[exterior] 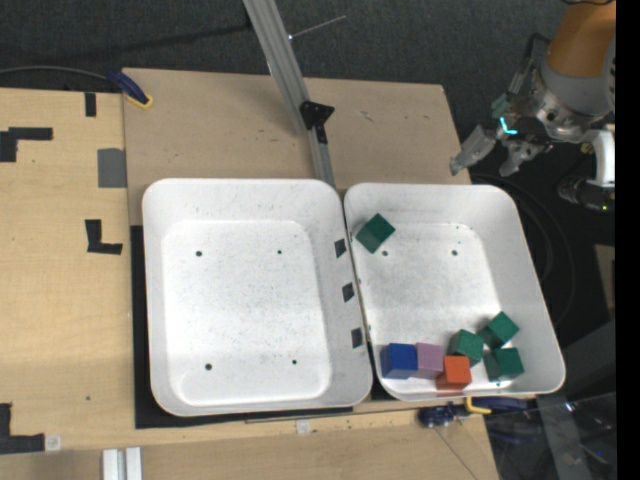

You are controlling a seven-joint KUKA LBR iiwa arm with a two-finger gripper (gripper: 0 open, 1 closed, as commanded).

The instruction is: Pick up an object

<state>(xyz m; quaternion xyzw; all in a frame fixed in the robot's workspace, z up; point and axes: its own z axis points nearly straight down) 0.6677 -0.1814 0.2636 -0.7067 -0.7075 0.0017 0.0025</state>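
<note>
A wooden bench [230, 128] lies left of the jaws, with a slanted metal rail [285, 63] crossing it. A blue-and-yellow clamp [130, 86] sits far left of the jaws, and black tape marks [28, 140] lie farther left still.

My two white bins [245, 193] look like smooth, speckled plastic. My bench [60, 268] looks like pale, matt wood. A shiny metal bar [280, 43] crosses it. The little blocks [455, 353] look smooth and matt.
</note>
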